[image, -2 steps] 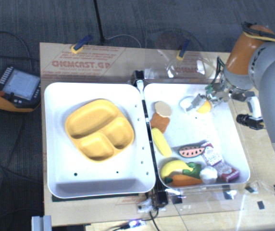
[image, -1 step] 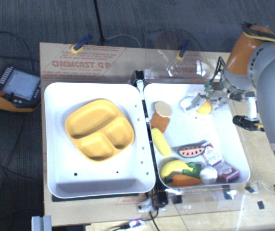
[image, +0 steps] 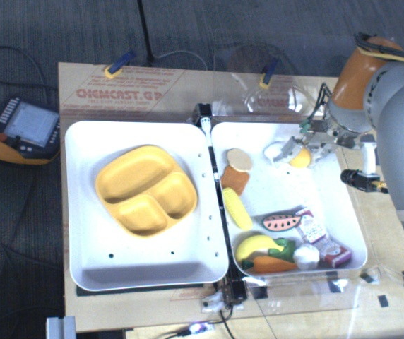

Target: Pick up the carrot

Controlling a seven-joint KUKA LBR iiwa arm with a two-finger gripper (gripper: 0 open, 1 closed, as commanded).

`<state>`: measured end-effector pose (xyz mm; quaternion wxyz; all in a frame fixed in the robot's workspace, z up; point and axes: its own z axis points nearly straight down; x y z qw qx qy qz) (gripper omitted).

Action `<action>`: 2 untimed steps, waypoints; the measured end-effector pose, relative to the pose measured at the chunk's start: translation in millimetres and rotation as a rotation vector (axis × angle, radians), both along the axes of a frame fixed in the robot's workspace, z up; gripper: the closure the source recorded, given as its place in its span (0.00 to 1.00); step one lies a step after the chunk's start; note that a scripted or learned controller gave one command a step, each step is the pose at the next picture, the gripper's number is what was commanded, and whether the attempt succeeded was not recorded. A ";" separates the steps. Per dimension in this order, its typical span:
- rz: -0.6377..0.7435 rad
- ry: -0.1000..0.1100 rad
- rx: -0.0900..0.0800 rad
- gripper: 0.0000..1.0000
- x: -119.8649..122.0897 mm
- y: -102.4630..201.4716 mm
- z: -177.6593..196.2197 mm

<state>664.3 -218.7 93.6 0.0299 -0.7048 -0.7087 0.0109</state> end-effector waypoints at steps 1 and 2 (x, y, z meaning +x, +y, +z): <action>-0.023 0.003 -0.001 0.00 -0.2 0.2 0.0; -0.017 0.002 -0.002 0.00 -0.6 0.4 0.1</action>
